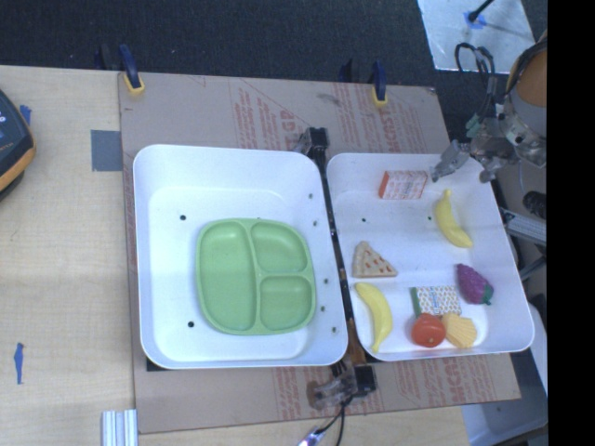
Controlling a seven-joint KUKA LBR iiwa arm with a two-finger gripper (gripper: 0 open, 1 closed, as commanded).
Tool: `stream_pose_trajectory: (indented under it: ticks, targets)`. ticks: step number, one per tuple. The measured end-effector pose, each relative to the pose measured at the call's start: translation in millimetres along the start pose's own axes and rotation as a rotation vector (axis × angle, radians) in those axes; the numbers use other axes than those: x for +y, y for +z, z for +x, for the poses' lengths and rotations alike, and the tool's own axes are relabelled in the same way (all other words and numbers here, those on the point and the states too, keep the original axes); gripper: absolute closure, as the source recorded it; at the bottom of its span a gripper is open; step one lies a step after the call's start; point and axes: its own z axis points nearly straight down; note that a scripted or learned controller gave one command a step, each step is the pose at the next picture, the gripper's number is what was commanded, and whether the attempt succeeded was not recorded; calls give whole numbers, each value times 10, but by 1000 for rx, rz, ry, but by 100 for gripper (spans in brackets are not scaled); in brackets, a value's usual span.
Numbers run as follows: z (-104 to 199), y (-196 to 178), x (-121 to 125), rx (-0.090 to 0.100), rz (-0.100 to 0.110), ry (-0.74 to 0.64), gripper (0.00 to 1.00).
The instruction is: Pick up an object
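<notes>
The right bin [502, 240] holds several toy foods: a small orange-and-white box [403, 185], a yellow banana [453, 219], a sandwich wedge [372, 262], a second banana [375, 312], a purple fruit [473, 283], a patterned packet [437, 299], a red tomato [428, 330] and a yellow-orange piece [460, 330]. My gripper [466, 168] hovers over the bin's far right corner, just right of the box and above the first banana. Its fingers are spread open with nothing between them.
The left bin [167, 184] carries a green divided plate [255, 275]. Blue clamps [378, 80] pin the cardboard sheet at the back. A black-and-orange device [11, 142] lies at the bench's left edge.
</notes>
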Motion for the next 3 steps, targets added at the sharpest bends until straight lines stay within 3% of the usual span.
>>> stream_pose_trajectory:
  ticks: [1,2,3]
  targets:
    - [16,907,-14,1,6,-3,0]
    - [12,896,-205,0,5,-1,0]
    - [5,788,-202,0,7,-3,100]
